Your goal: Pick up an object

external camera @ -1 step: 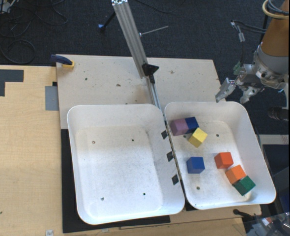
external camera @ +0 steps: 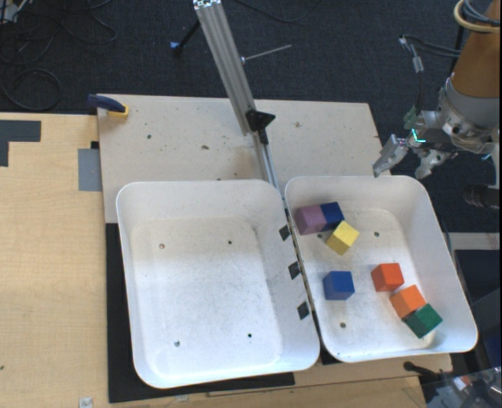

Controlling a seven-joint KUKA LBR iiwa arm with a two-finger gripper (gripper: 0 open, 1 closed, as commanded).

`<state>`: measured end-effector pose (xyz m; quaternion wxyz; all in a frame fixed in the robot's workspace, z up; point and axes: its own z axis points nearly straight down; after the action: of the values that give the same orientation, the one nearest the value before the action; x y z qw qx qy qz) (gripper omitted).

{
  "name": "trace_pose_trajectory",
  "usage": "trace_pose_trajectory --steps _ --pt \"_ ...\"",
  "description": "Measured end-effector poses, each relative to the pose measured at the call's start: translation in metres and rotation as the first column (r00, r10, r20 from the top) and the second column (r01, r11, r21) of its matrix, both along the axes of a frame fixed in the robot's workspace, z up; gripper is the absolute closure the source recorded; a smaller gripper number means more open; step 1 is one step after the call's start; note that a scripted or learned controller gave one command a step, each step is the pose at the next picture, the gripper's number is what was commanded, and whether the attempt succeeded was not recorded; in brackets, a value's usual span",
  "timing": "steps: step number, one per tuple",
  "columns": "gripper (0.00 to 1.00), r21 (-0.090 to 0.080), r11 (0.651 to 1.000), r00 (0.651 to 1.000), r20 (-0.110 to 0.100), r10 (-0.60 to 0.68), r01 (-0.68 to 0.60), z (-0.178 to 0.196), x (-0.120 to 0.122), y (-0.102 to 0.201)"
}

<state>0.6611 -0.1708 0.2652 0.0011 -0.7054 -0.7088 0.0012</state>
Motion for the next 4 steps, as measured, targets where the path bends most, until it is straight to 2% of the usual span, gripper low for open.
trace_pose_trajectory --steps 3,4 --pt "0.0 0.002 1.0 1.0 -0.006 -0.005 0.005 -0.175 -0.001 -0.019" --pt "1.0 0.0 1.0 1.0 0.0 -0.005 0.005 -0.16 0.0 -0.019"
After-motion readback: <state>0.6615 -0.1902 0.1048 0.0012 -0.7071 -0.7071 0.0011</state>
